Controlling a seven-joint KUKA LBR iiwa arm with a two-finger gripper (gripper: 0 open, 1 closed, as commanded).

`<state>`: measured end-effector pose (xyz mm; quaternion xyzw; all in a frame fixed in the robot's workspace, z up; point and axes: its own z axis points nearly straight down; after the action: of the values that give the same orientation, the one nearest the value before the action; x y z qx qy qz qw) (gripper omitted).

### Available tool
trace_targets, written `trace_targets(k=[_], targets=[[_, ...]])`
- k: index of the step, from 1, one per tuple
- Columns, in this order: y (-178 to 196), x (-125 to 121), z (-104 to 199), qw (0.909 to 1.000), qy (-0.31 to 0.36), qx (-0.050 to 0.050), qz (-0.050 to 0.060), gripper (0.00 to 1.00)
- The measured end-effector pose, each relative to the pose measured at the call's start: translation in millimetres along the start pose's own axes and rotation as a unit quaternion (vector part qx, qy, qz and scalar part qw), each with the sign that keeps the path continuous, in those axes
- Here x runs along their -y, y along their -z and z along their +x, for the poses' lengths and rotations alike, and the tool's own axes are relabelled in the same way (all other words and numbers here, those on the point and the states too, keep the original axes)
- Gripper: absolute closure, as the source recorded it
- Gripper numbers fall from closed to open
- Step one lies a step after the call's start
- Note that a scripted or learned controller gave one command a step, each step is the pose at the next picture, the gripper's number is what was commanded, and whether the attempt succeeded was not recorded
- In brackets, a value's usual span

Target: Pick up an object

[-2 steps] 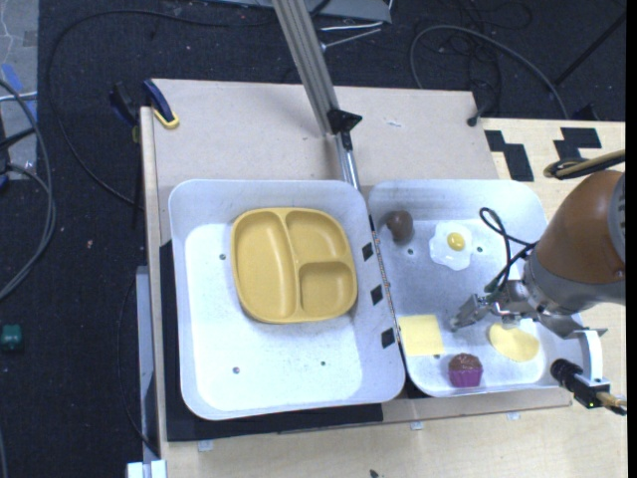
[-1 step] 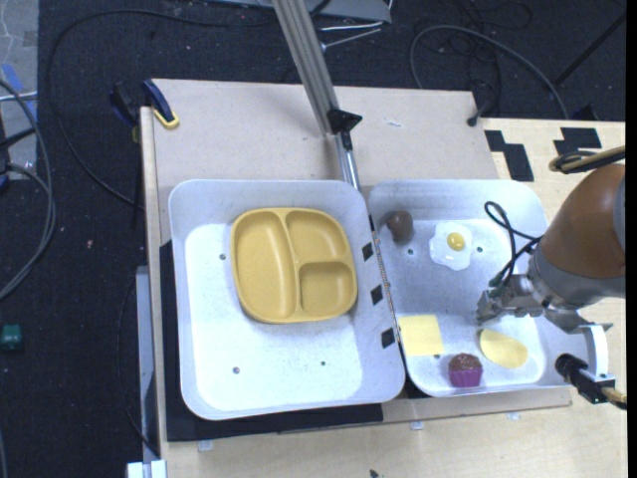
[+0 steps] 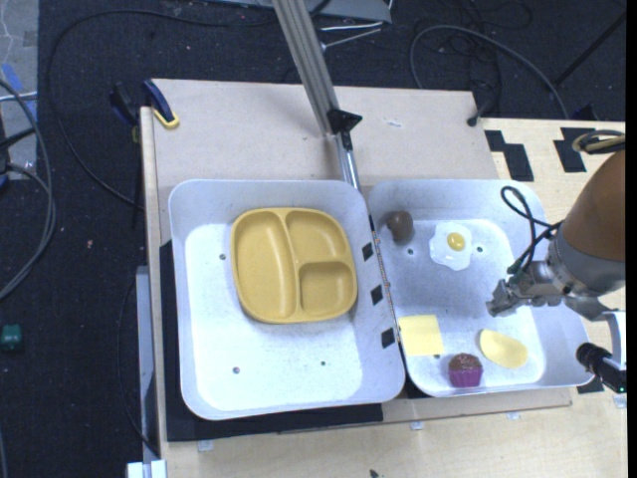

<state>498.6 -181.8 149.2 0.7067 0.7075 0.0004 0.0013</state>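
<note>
While the gripper [image 3: 501, 302] hangs low over the right bin [image 3: 518, 199], nothing sits in it, so the pick is, by my reading, not yet made. Whether its fingers are released or clenched I cannot tell; they are too small and dark against the bin floor. The candidates all lie in that right bin: a fried-egg toy [image 3: 453, 246] toward the back, a brown ball-like piece [image 3: 399, 225] near the divider, a pale yellow square [image 3: 420, 335], a purple cupcake-like toy [image 3: 464, 369] at the front, and a yellow flat piece [image 3: 504, 349] just beside and below the gripper. That last one looks the likeliest target. A yellow divided tray [image 3: 294, 265] lies in the left bin [image 3: 199, 366]. No brand, label or writing can be read anywhere.
</note>
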Motion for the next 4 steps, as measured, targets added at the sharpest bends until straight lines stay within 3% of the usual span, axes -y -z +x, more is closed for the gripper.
trace_targets(k=[2, 4], targets=[[112, 6, -1, 1.0, 0.001, 0.001, -0.002, 1.0], [86, 10, 109, 1.0, 0.003, -0.002, 0.002, 1.0]])
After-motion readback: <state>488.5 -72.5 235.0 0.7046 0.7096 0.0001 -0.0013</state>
